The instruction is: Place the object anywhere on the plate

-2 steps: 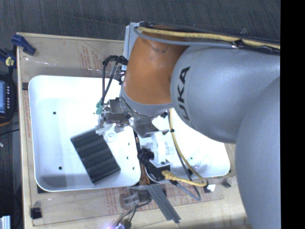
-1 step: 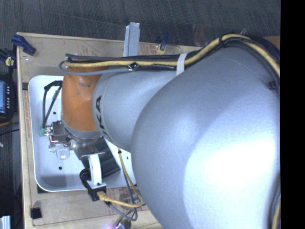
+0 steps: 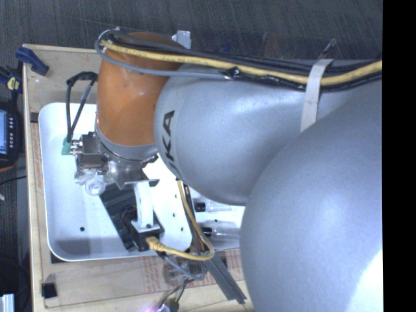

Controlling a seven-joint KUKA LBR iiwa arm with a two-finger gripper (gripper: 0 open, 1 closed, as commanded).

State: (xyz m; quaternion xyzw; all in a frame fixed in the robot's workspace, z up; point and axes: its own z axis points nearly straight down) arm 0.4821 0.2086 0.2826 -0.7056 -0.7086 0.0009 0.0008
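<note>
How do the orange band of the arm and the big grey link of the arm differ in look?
The orange band is glossy orange and the smaller of the two; the big grey link is matt grey and far wider in the picture. The orange band lies over the shallow white bin; the grey link reaches in from the right. Both are rounded.

Light is even and fairly bright, falling from above. The large grey metal arm (image 3: 273, 174) sits close to the lens and is soft, out of focus, with a pale sheen on its lower right curve. The glossy orange band (image 3: 130, 103) shows mild highlights. The shallow white plastic bin (image 3: 58, 168) is nearly blown out, with a grey shadow along its near wall. The dark carpeted floor (image 3: 195, 12) looks grainy.
</note>
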